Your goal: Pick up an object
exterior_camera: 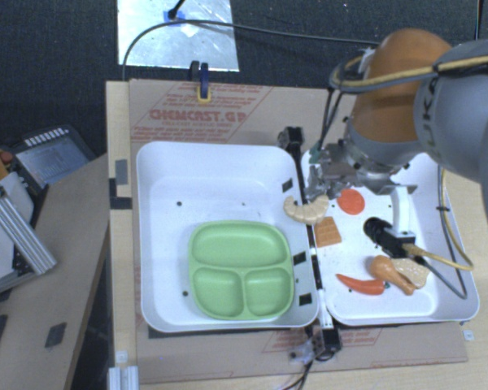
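A grey robot gripper [315, 187] hovers just above a pale, curved toy pastry [306, 210] at the right bin's [451, 303] left rim. Whether the claw is apart or together is unclear. The pastry looks light and rigid, best pinched across its narrow middle.

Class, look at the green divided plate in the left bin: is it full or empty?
Empty. The green divided plate lies flat in the left bin, and all three of its compartments show bare green plastic with nothing in them.
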Controlling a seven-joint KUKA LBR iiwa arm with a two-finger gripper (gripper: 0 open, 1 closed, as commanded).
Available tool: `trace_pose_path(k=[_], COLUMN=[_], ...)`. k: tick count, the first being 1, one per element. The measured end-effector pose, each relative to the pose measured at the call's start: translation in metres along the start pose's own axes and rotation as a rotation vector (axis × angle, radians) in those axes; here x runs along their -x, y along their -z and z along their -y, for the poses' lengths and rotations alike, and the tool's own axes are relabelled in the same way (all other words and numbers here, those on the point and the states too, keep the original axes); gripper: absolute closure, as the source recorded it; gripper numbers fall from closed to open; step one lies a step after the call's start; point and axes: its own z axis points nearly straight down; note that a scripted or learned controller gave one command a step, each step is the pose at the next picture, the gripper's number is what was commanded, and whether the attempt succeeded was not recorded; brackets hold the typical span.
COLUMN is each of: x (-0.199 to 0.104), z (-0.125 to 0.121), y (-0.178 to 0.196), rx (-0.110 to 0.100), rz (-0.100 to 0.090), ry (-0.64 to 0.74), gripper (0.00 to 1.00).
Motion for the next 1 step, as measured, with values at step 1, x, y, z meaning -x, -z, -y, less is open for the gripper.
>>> trace_pose_path(k=[1], x=[-0.0529], z=[-0.0024], y=[-0.0138], rx=[-0.001], rz=[0.0], ry=[-0.001], gripper=[1.0])
